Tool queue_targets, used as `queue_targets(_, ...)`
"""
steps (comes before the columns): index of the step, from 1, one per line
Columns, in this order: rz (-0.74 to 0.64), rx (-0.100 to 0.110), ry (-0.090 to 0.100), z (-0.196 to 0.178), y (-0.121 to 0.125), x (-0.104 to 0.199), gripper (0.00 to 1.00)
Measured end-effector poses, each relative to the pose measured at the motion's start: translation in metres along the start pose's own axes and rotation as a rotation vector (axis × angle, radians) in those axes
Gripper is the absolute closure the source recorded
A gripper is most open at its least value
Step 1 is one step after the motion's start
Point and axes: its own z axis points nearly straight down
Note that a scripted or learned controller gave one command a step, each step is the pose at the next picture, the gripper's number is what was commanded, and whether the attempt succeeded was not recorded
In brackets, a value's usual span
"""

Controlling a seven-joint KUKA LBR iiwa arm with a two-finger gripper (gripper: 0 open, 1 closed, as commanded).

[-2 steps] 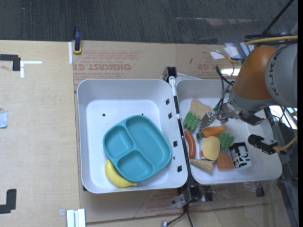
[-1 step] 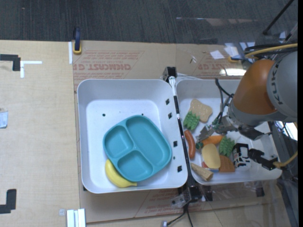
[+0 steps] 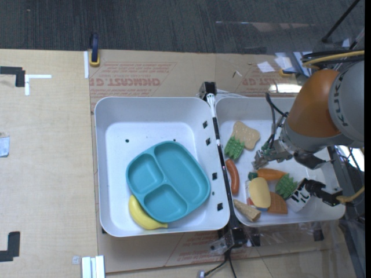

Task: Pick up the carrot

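The carrot [image 3: 271,174] lies in the right bin [image 3: 264,110], an orange body pointing left with its green leafy top [image 3: 285,185] at the right end. My gripper [image 3: 268,155] hangs just above the carrot's left half, coming down from the grey arm with the orange band at the right. The wrist hides how the gripper meets the carrot.
Around the carrot lie a red sausage [image 3: 233,175], a yellow piece [image 3: 259,193], an orange wedge [image 3: 277,205], a bread slice [image 3: 246,135] and a green leafy piece [image 3: 235,148]. The left bin [image 3: 116,114] holds a teal divided plate [image 3: 168,181] and a banana [image 3: 144,214].
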Motion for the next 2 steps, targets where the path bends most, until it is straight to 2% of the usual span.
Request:
queue_targets(1, -0.001, 0.001, 0.0, 0.0, 0.0, 0.0, 0.0)
queue_targets(2, 0.006, 0.002, 0.001, 0.009, -0.046, -0.001, 0.0)
